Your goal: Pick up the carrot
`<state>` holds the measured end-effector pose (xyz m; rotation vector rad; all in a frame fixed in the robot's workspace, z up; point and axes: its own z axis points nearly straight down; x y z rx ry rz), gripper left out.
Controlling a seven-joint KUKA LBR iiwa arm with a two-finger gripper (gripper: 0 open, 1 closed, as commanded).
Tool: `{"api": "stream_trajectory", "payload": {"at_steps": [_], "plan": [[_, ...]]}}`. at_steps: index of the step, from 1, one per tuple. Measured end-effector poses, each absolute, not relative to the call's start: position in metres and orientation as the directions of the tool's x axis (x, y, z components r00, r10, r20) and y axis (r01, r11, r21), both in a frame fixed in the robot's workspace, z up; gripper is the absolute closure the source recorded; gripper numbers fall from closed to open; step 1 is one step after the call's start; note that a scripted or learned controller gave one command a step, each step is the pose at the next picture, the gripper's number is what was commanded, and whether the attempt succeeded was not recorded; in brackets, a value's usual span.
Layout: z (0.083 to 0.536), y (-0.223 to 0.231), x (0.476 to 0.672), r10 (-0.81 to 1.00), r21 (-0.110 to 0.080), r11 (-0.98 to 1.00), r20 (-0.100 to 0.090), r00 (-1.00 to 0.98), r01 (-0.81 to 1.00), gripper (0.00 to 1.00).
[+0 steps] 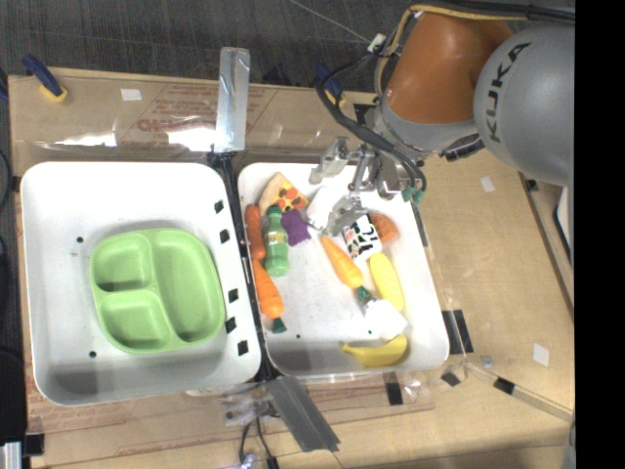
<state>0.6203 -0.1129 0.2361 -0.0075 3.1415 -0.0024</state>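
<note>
right bin point(422, 262): a carrot point(342, 260) was recorded lying aslant near the middle, its tip toward the upper left. beside it were logged a black-and-white carton point(362, 235), a yellow corn cob point(387, 279), a white block point(385, 318) and a banana point(377, 352). a second carrot point(269, 295) and a green bottle point(277, 243) were noted along the left wall, with a pizza slice point(283, 195) and a purple piece point(296, 225) above.

hand point(359, 186): placed over the bin's upper part, above and apart from the central carrot, nothing seen between the fingers; whether they were spread or closed could not be told.

left bin point(49, 193): a green divided plate point(156, 288) was held.

risk judged: the carton and corn lay close against the carrot, so one of them could be clamped or nudged instead; the tapered, slanted carrot could be squeezed out sideways.
</note>
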Motion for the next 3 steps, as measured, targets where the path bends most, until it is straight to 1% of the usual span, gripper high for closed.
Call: {"api": "stream_trajectory", "payload": {"at_steps": [1,2,3], "plan": [[0.093,-0.159,0.605,0.032,-0.002,0.999,-0.004,-0.999,0.032,0.00],[0.104,-0.157,0.606,0.024,-0.001,1.000,-0.005,-1.000,0.024,1.00],[0.170,-0.153,0.644,0.188,0.000,0.982,-0.006,-0.982,0.188,1.00]]}}
